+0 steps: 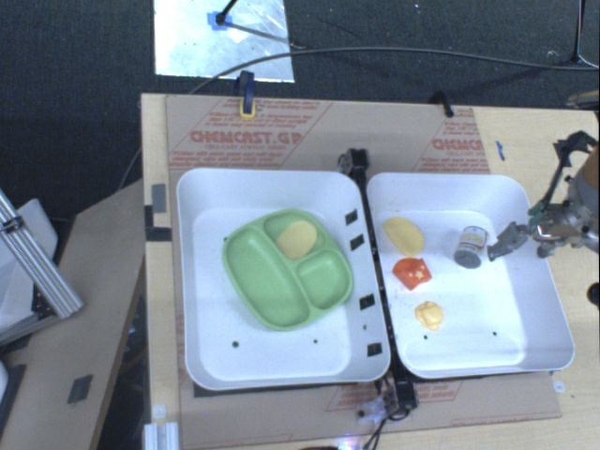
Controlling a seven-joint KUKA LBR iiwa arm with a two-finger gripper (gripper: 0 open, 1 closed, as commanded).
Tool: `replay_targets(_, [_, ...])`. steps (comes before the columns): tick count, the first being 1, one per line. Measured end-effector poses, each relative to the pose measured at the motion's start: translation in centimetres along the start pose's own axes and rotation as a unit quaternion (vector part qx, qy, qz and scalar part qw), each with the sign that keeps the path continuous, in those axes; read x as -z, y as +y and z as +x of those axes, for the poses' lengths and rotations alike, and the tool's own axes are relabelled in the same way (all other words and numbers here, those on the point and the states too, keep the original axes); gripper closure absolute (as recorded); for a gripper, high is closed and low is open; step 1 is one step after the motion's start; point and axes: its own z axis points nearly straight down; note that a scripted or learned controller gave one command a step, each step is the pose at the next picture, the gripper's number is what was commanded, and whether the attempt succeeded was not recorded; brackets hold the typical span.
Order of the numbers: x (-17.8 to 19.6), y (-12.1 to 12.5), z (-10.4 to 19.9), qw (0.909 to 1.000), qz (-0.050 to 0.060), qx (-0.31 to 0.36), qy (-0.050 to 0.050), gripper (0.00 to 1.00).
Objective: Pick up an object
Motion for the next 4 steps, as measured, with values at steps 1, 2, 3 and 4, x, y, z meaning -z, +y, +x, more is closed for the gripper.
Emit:
replay_targets(1, [-6.0, -0.8, 0.1, 1.0000, 0.003, -0.001, 0.001, 0.00])
replay_targets(2, [-11.1, -0.8, 0.2, 1.0000, 0.002, -0.001, 0.001, 0.00])
replay_targets(3, [-9.8, -0.7, 0.1, 1.0000, -0.001, -0.001, -0.001, 1.00])
replay_targets(4, [-5.3, -0.5, 0.7, 1.0000, -0.002, 0.001, -0.001, 1.00])
